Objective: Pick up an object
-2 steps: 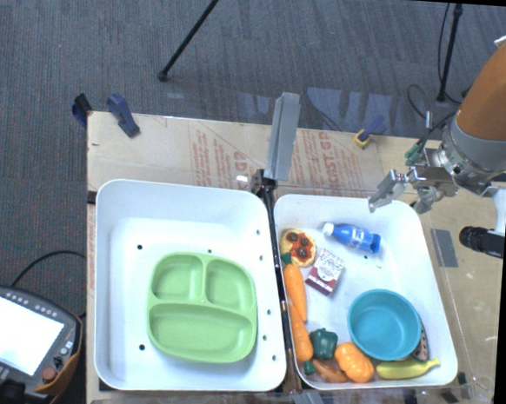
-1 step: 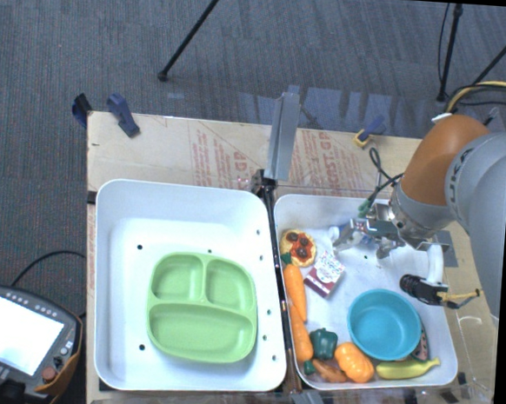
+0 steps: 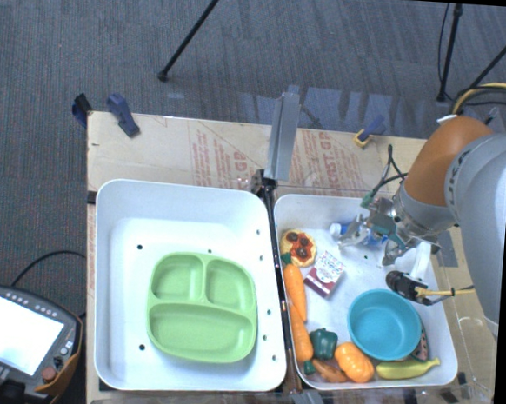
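Logging single overhead frame. Counter (image 3: pixel 179 147) carrying two white bins side by side: left bin (image 3: pixel 116 230), right bin (image 3: pixel 322 207). Arm (image 3: pixel 463 196) reaching in from 3 o'clock; jaws low over right bin, near its 12 o'clock wall. Released or clenched: cannot tell from this angle.

Pick candidates, all in right bin, clock positions on bin face:
- upper carrot (image 3: pixel 293 287), 9 o'clock wall; long axis about 11-to-5, green stub end toward 11, tip toward 5.
- lower carrot (image 3: pixel 302 338), 7 o'clock, just past upper one's tip, similar axis.
- banana (image 3: pixel 407 368), 5 o'clock corner; long axis about 9-to-3, along 6 o'clock wall.
- pink box (image 3: pixel 326 274), near centre, tilted, at 7 o'clock from jaws, apart from them.
- round yellow toy (image 3: pixel 300 247) with red spots, 10 o'clock.
- blue bowl (image 3: pixel 385 325), 4–5 o'clock, opening up.
- green pepper (image 3: pixel 323 342) and orange pepper (image 3: pixel 354 362), 6 o'clock, side by side.

Count: carrots 2, peppers 2, banana 1, box 1, bowl 1, yellow toy 1.

Left bin: green divided plate (image 3: pixel 202 308), count 1, three compartments, centre toward 6 o'clock.
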